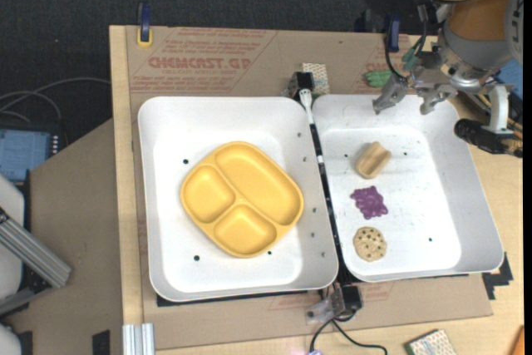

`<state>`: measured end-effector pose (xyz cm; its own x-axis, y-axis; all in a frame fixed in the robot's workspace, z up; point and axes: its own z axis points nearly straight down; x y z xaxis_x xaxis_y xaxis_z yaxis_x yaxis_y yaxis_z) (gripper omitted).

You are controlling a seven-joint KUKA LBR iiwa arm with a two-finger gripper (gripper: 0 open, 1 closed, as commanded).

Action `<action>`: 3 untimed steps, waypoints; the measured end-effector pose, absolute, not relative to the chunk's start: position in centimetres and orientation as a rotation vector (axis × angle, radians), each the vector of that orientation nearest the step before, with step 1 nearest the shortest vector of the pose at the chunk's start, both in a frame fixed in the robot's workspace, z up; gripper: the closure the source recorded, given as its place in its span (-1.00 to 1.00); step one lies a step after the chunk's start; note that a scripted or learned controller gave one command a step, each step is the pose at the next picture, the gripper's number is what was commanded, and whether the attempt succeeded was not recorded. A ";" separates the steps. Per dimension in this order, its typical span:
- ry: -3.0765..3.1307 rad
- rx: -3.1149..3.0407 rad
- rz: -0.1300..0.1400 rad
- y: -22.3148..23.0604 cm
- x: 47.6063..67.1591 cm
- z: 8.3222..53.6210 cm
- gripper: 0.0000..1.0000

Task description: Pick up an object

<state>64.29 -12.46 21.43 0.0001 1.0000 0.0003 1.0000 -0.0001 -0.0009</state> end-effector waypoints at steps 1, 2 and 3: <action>-2.210 -2.213 0.013 -11.0 59.6 8.2 -1.00; -2.221 -2.225 -0.002 -11.2 60.2 10.1 1.00; -2.230 -2.219 -0.010 -6.4 56.7 19.0 1.00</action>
